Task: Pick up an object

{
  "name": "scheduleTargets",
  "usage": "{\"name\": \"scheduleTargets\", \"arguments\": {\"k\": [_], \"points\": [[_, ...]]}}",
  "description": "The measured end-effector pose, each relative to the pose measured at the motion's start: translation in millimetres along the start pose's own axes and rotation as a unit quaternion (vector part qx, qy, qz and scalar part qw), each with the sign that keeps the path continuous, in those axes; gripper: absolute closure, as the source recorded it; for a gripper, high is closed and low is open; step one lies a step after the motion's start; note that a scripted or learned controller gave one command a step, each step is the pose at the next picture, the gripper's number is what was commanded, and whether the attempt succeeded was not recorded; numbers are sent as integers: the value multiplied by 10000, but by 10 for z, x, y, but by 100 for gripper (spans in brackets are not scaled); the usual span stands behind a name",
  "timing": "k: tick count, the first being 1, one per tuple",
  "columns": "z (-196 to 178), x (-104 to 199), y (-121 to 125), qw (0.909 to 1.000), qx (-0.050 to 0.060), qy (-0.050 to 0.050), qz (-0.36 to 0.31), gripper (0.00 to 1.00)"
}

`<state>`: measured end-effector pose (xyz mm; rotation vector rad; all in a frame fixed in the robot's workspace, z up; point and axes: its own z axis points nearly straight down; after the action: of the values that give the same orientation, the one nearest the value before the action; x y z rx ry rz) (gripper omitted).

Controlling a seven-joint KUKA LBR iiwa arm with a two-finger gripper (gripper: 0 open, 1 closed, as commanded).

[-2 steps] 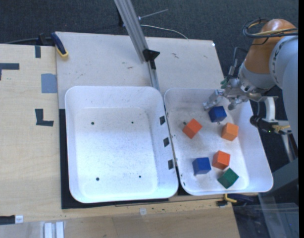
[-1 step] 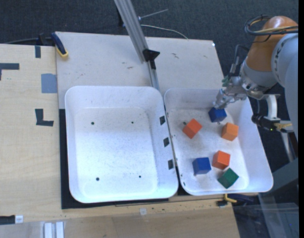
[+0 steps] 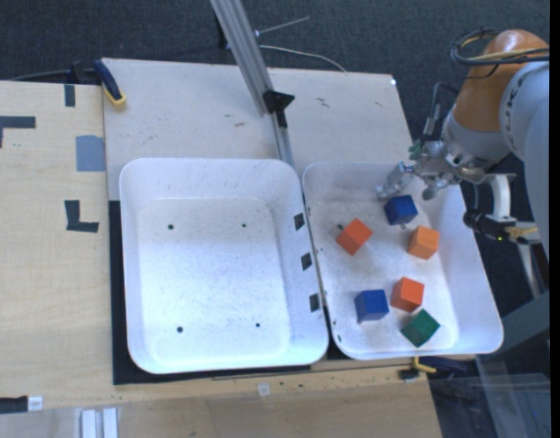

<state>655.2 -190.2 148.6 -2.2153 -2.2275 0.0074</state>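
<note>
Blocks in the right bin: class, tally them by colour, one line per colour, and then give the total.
Orange blocks: 3
Blue blocks: 2
Green block: 1
Total: 6

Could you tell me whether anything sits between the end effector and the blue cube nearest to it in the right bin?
Nothing visible does. The end effector hovers just above the blue cube, with bare bin floor around it; the closest neighbours, an orange cube and another orange cube, lie apart from it.
</note>
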Motion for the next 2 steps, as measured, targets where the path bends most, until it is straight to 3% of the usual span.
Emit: {"name": "scheduleTargets", "arguments": {"k": [1,2], "points": [[-101,4,2,10000,0,-1,-7,100],[-101,4,3,10000,-2,-3,-7,0]]}}
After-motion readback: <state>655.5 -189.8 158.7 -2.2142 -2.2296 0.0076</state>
